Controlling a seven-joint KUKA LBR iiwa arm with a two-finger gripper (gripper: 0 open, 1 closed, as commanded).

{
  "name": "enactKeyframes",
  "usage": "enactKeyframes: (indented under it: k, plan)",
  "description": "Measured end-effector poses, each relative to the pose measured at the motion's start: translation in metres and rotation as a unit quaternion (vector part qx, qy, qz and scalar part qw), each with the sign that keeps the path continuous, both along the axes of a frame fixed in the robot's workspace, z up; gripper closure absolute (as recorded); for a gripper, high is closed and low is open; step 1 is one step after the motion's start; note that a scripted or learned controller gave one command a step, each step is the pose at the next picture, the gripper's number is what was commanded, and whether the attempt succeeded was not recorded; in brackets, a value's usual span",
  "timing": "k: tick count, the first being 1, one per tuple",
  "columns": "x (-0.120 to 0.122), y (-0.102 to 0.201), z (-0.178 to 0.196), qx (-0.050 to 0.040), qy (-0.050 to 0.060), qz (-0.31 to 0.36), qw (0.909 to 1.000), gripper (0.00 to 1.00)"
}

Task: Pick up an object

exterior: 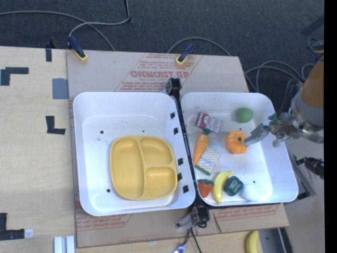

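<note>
Right bin (274, 165): fingers (255, 136) beside orange pepper (236, 142).

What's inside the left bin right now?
Inside the left bin lies a yellow divided tray, its three compartments bare, flat on the floor. Whatever is beneath the tray is covered.

Robotics lab: two white bins (87, 141) clamped (78, 48) to a cardboard-covered worktop (152, 73), loose cables (105, 22) across dark carpet (221, 15), tape markers (13, 75) alongside.

Bench (31, 157) bearing two white bins (87, 157)
</note>
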State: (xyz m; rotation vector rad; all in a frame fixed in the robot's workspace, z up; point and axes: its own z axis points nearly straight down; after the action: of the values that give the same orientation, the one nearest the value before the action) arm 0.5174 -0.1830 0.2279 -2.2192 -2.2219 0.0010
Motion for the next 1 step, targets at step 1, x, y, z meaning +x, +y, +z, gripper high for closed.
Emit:
enactKeyframes:
  k: [1]
  plan:
    - [-0.0254, 0.0519, -0.1180, 0.0007, 0.001, 0.000, 1.0000, 0.00]
